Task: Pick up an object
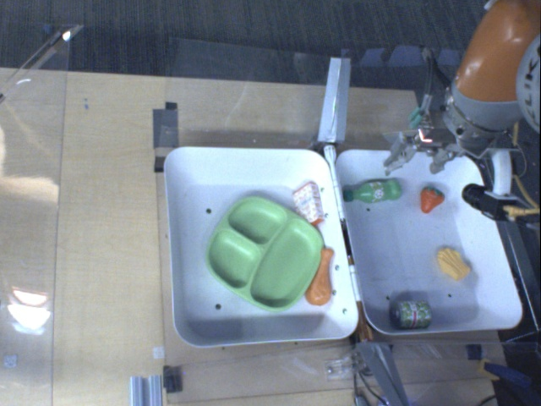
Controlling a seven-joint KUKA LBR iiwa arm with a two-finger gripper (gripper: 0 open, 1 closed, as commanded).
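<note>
A green bottle (373, 192) is shown lying on its side at the far left of the right bin (499, 311), a strawberry (432, 199) just beside it. The gripper (417, 153), fingers spread and empty, hovers above; a descent centred across the bottle's narrow width is judged best, clear of the bin wall.

From my seat the arm (499, 49) is cut off by the frame's edge at two o'clock. The orange carrot-like piece (321, 279) slips partly under the green tray (264, 252) at its four o'clock rim. The small packet (308, 200) at the tray's one o'clock is too blurred to read, as is the can (411, 313) label.
</note>
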